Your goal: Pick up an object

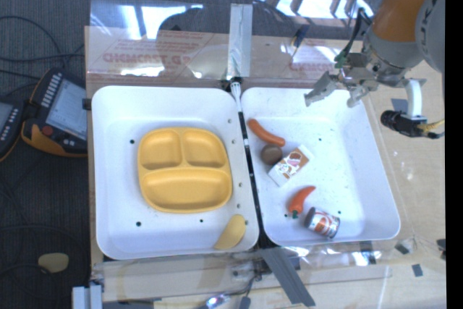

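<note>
The left bin (108,177) holds a yellow divided tray (185,168) and a yellow wedge (232,231) at its near rim. The right bin (376,177) holds the candidate objects: an orange sausage (266,132), a small carton (289,165), a brown ball (271,153), a red pepper (301,199) and a can (321,222). The gripper (334,90) hangs above the right bin's far rim with fingers spread and nothing between them. No pick is done. Bare floor lies along the bin's right side; the can sits close to the near wall
</note>
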Robot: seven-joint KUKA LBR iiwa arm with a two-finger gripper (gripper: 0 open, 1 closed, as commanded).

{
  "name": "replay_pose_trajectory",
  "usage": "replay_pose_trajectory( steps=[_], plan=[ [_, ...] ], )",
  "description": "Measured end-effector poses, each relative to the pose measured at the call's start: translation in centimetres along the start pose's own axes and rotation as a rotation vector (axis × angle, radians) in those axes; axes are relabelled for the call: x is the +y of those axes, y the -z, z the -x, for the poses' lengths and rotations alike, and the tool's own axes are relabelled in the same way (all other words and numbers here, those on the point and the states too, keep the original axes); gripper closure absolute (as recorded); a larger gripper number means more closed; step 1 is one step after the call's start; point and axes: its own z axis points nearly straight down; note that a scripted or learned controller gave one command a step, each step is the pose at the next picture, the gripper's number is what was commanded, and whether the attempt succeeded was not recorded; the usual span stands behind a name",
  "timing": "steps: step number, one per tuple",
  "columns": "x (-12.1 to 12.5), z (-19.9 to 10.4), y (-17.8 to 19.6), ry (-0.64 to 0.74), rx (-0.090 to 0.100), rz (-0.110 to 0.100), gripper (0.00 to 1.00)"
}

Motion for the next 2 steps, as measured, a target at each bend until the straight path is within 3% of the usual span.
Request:
replay_pose_trajectory(
  steps=[1,2],
  plan=[
    [-3.4,-2.1,-13.8,0.115,-0.002,0.006,0.00],
    [-12.5,-4.6,-13.9,0.336,-0.007,0.018,0.00]
  ],
)
